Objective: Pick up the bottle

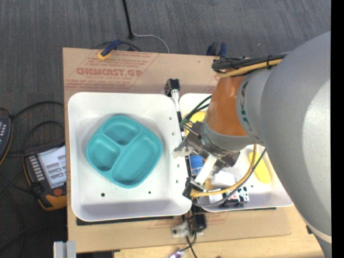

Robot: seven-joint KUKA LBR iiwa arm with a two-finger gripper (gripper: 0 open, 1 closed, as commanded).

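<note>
My gripper (pixel 208 172) reaches down into the right bin (pixel 279 200), with the grey wrist and orange band right above it hiding most of that bin. A small blue thing (pixel 196 160) peeks out by the gripper's left side, close to the bin's left wall; it may be the bottle, but too little of it shows to be sure. Whether the gripper touches or holds it is hidden. A white object (pixel 228 175) lies just right of the gripper.
A teal divided plate (pixel 124 150) lies in the left bin (pixel 80 198). Yellow things show in the right bin at its back left (pixel 196 115) and its right side (pixel 263 170). A small multicoloured item (pixel 240 197) sits by the front wall.
</note>
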